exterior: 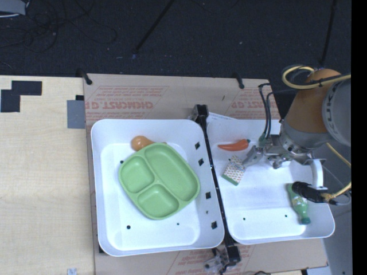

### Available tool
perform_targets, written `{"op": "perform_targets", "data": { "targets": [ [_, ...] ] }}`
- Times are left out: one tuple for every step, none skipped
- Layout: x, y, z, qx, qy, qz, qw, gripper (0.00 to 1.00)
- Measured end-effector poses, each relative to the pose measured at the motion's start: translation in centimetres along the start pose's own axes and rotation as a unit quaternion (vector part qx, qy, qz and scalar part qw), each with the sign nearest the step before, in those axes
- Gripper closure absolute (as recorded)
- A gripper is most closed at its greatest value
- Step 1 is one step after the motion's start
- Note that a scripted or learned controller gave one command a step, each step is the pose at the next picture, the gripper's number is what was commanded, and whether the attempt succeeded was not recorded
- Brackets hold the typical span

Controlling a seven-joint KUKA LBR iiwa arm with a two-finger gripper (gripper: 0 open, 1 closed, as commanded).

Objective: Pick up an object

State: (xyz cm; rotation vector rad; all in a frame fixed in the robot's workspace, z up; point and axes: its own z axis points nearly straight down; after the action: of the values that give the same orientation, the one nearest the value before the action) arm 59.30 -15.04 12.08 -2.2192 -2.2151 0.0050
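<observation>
In the right bin (269,234), my gripper (253,156) hangs low at the end of the grey and orange arm (309,113) that reaches in from the right. Its tip is just right of a small green-and-white patterned packet (233,171) lying on the bin floor, very close or touching. An orange-red carrot-like piece (233,145) lies just behind the packet. A green bottle (300,205) lies near the bin's right front corner.
The left bin (109,222) holds a green divided plate (159,180), with a small orange object (139,142) behind it. A black divider (209,171) runs between the bins. Cardboard (143,99) lies under both.
</observation>
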Motion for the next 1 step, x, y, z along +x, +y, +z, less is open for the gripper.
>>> {"op": "perform_targets", "data": {
  "targets": [
    [-0.20, 0.02, -1.26, -0.001, 0.000, 0.002, 1.0000, 1.00]
  ]
}}
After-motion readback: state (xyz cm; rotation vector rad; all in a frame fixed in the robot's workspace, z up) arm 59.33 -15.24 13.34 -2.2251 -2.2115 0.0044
